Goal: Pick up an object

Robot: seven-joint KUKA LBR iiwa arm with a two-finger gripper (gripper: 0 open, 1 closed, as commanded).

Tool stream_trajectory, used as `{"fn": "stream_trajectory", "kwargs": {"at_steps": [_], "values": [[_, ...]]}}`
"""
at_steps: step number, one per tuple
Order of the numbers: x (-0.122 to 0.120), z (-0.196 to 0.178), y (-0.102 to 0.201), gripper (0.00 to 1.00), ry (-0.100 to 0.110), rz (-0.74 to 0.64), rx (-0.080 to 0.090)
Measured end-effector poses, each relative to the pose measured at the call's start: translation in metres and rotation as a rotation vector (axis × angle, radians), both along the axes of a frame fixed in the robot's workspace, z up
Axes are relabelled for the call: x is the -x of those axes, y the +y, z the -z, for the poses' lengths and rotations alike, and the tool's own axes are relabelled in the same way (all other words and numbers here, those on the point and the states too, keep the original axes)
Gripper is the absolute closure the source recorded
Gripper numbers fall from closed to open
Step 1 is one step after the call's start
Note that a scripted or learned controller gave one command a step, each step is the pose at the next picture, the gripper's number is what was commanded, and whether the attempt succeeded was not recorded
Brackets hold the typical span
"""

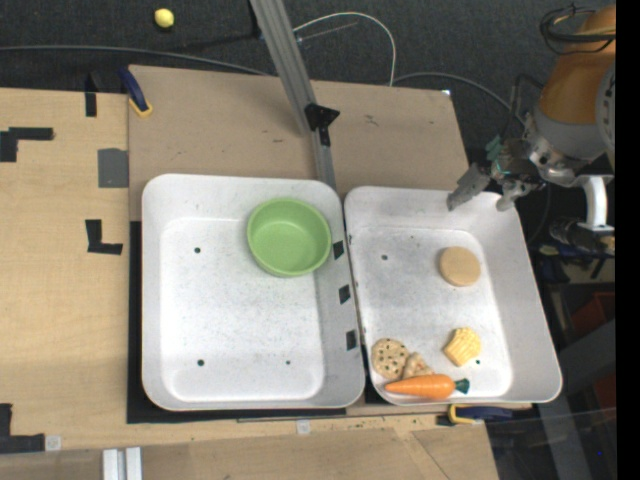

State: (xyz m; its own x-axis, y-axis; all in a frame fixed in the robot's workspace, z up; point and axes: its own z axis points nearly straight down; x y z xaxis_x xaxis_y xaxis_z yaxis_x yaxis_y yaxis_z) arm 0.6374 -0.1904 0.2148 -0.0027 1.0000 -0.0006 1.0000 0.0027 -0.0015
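Note:
My gripper [486, 194] hangs over the far right corner of the right bin [520, 268], its two fingers spread apart with nothing between them. In that bin lie a round tan disc [460, 266], a yellow corn-like piece [462, 346], a brown cookie [389, 356] and an orange carrot [424, 387] along the near wall. The disc is the nearest to the gripper, below and slightly left of it. A green bowl [289, 236] sits upright at the far right of the left bin [180, 368].
A grey metal pole [285, 53] slants down to the seam between the bins. Cables loop over the brown board behind the bins. A small yellow ball [164, 17] lies on the dark floor at the far left.

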Motion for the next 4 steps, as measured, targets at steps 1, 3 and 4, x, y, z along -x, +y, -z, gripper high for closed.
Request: {"fn": "stream_trajectory", "kwargs": {"at_steps": [1, 3, 4], "values": [[0.0, 0.0, 0.0, 0.0, 0.0, 0.0, 0.001], [-0.007, 0.12, 0.003, 0.0, 0.005, 0.001, 0.0], [-0.007, 0.127, 0.004, 0.0, 0.001, 0.0, 0.001]]}}
